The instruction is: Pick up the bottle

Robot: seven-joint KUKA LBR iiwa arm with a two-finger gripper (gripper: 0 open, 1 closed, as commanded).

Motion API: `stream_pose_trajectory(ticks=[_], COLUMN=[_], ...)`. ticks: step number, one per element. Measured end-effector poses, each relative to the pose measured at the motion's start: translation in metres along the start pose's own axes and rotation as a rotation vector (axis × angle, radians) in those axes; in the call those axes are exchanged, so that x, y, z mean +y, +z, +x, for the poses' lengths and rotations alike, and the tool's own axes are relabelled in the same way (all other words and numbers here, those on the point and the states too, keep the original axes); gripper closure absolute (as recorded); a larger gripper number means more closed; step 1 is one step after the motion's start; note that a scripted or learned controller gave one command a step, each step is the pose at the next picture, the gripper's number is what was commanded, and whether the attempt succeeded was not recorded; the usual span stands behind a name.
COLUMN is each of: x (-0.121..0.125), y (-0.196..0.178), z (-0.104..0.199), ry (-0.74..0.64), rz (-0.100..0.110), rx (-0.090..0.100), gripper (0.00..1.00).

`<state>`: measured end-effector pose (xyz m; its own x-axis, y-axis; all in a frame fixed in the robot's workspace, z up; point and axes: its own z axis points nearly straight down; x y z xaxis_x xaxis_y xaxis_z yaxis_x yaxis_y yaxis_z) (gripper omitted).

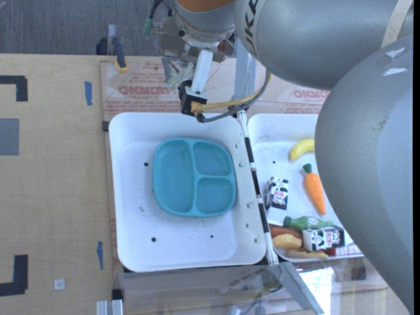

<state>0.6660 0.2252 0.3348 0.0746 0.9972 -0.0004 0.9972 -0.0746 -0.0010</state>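
Note:
The bottle is green and lies on its side near the front of the right bin, among other items and partly under the arm. My gripper hangs beyond the far rim of the left bin, over the cardboard sheet and far from the bottle. Nothing shows between its fingers.
A teal divided plate lies in the left bin. In the right bin are a banana, a carrot, a small cow-patterned carton, a second patterned box and a bread roll. The big grey arm covers that bin's right side.

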Motion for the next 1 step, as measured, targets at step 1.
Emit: stream_pose_trajectory(ticks=[1], x=[-0.0111], y=[0.0564], z=[-0.0623], ry=[0.051], rz=[0.004], rx=[-0.002], gripper=[1.0])
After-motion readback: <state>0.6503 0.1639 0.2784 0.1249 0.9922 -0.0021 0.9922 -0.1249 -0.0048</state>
